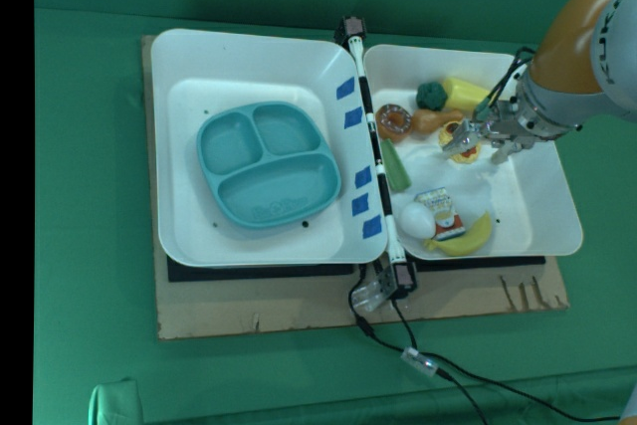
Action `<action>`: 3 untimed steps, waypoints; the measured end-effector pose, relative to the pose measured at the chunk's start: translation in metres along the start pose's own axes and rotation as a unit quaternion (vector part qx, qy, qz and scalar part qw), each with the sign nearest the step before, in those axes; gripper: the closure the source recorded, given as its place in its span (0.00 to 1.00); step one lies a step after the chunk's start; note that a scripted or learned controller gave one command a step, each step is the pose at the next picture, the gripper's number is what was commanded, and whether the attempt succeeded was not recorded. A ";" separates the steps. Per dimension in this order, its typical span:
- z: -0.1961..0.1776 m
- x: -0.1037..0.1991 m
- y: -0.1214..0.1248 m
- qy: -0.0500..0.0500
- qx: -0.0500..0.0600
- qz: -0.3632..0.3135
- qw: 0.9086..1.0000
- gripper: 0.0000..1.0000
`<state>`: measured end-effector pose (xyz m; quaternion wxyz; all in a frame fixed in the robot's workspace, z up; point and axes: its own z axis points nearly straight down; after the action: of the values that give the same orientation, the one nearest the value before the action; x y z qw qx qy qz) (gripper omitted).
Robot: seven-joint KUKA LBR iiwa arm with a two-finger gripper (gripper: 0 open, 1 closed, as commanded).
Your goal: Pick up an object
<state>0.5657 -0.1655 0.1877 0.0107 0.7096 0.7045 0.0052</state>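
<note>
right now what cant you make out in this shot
- Gripper, camera view: its fingers are too small and cluttered to judge, and the small yellow and red item under it is partly covered by them.
- Packet in the right bin: print too small to read.
- Orange piece beside the doughnut: partly hidden by the gripper, kind unclear.
- Arm: cut off by the right edge.

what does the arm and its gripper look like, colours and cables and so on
The arm is a thick rounded grey body with a broad orange band above the wrist. Below the band sits a grey metallic wrist section. Thin dark cables, one of them greenish, run along it down to the gripper, a small silver-grey metal unit with two short fingers. Part of a dark printed marking shows at the arm's upper right edge.
</note>
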 end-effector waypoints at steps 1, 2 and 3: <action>0.003 -0.023 0.071 0.000 0.004 -0.001 1.000 0.00; 0.003 -0.026 0.120 0.010 0.063 -0.002 0.998 0.00; 0.003 -0.025 0.064 -0.001 0.006 0.000 1.000 0.00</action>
<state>0.6294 -0.1905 0.1866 0.0069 0.7097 0.7045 0.0004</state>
